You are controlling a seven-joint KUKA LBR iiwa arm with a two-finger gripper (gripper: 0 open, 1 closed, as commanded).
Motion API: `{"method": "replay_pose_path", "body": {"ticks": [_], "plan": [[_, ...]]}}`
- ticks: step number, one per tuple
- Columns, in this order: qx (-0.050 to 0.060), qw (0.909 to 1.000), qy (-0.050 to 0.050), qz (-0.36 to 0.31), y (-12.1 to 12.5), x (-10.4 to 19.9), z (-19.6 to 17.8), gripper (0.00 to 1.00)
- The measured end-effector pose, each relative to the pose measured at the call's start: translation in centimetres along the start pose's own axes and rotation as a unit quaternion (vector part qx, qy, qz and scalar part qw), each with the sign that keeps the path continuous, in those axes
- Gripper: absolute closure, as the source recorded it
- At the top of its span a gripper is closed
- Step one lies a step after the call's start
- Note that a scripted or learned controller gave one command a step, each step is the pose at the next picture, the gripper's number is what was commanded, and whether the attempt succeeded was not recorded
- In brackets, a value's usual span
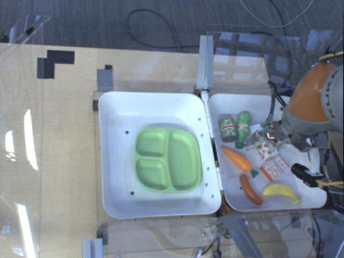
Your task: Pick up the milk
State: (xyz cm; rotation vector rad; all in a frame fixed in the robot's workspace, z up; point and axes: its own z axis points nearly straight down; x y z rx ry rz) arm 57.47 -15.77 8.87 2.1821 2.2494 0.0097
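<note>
Bench: pale wood, two white bins side by side; left bin (113, 144) has a green divided plate (167, 159).
Right bin (317, 200): my landmark.
My claw (271, 132): over its middle (whether it's open or closed, I cannot tell).
Milk (275, 167): white-and-red carton lying flat, just below my claw.
Neighbours: carrot (237, 158) left of milk, banana (281, 193) below it, sausage (250, 189) beside banana, green bottle (243, 126) and can (228, 128) at the upper left.

Green tray (166, 159); orange carrot (237, 159); yellow banana (280, 192); red-white milk (274, 167); white bins (113, 144).

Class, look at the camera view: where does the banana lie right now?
The banana lies in the right bin, near its front edge, just right of the sausage and below the red-and-white carton.
</note>
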Motion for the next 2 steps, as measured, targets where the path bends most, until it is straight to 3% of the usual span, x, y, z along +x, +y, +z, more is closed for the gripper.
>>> {"method": "replay_pose_path", "body": {"ticks": [1, 2], "plan": [[-0.005, 1.0000, 0.000, -0.001, 0.4, 0.1, -1.3, 1.00], [0.000, 0.9999, 0.000, 0.012, 1.4, 7.3, -10.6, 1.00]]}}
